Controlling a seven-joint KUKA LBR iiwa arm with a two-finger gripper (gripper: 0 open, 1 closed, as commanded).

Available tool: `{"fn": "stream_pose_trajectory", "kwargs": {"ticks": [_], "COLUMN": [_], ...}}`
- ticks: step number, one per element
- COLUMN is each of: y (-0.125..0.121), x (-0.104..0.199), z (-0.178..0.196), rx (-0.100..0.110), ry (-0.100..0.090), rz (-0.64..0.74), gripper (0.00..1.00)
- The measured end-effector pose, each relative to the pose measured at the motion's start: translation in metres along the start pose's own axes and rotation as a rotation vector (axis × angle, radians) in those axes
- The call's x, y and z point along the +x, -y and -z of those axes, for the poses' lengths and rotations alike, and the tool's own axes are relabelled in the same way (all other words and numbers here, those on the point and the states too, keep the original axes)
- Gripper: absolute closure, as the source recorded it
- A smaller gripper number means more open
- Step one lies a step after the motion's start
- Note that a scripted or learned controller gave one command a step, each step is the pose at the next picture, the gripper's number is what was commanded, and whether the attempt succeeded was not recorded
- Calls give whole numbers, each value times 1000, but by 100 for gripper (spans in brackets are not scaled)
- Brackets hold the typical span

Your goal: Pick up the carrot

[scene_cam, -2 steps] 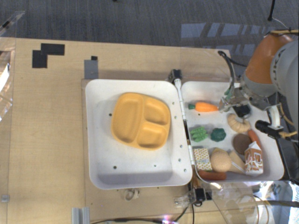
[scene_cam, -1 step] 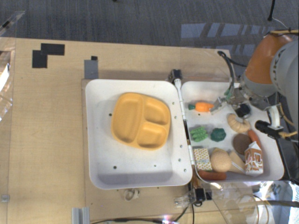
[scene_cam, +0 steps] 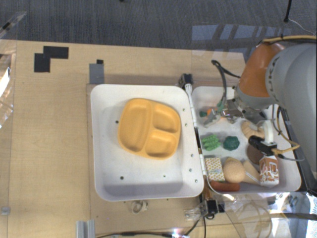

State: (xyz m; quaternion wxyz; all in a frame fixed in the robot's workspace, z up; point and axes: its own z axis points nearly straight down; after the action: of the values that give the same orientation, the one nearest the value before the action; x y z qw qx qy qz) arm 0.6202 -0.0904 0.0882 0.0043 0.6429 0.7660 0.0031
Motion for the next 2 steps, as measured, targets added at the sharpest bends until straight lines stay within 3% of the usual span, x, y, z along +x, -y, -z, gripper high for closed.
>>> {"fn": "stream_pose_trajectory", "kwargs": {"ticks": [1,2], "y": [-28,-17], "x": [-41,-72], "z": [-4,-1], "rx": [28,18], "ry": [-8,-17], "rz": [-272,-382], "gripper": [0,0]}}
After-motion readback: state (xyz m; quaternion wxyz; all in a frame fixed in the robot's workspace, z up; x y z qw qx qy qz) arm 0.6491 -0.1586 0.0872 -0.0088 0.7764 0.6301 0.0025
